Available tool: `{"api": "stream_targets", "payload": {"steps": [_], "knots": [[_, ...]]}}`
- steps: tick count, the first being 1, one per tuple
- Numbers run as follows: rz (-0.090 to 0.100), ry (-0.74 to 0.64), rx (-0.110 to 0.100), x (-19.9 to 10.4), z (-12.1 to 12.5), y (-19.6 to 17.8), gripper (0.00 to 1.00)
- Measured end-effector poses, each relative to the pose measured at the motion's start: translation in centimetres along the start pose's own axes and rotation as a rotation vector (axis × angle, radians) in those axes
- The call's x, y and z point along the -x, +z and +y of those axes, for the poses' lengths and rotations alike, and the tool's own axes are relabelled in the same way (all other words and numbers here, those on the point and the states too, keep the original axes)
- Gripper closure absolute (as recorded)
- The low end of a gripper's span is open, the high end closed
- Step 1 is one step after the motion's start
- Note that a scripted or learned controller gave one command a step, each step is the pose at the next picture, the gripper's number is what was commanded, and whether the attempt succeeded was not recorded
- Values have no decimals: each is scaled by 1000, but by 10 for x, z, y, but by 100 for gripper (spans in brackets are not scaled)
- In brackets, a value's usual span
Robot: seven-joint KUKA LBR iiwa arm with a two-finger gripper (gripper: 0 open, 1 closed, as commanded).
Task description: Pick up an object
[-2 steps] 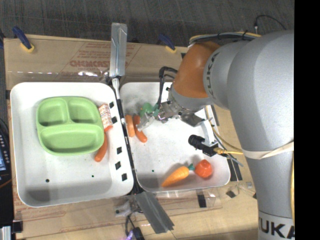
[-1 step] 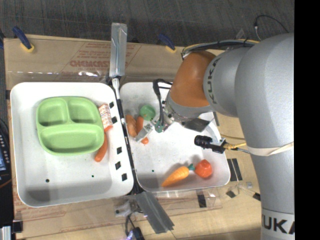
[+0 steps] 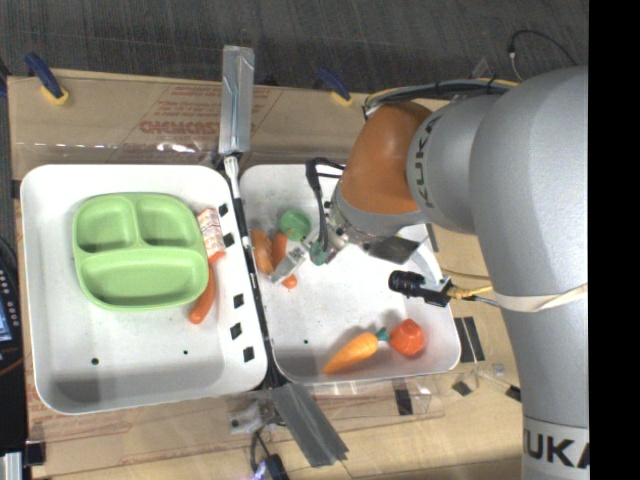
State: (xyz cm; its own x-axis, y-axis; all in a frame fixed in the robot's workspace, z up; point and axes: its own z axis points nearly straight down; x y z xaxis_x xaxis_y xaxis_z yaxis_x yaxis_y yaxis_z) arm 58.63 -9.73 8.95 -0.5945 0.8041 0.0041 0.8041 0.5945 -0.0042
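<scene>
My gripper (image 3: 305, 256) reaches down into the left part of the right bin (image 3: 440, 298), under the arm's orange band. Just up and left of it lies a green round object (image 3: 294, 222). Two small orange carrot pieces (image 3: 264, 249) lie against the bin's left wall, right beside the gripper. A tiny orange bit (image 3: 290, 282) sits just below it. Near the front wall lie a larger carrot (image 3: 352, 351) and a red tomato-like piece (image 3: 407, 338). Nothing visible is lifted off the bin floor.
The left bin (image 3: 60, 368) holds a green divided plate (image 3: 138, 251), a small white and red packet (image 3: 210, 231) and an orange sausage-like piece (image 3: 203, 303). The arm's body covers the right bin's right side. A black cable plug (image 3: 412, 285) hangs over that bin.
</scene>
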Motion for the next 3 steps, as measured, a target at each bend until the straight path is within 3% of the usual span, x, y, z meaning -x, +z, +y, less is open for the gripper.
{"api": "stream_targets", "payload": {"steps": [1, 2, 3], "knots": [[2, -6, -3, 0, 1, -7, 100], [5, -11, -7, 0, 1, -15, 100], [-3, 198, 2, 13, 75, -101, 100]]}}
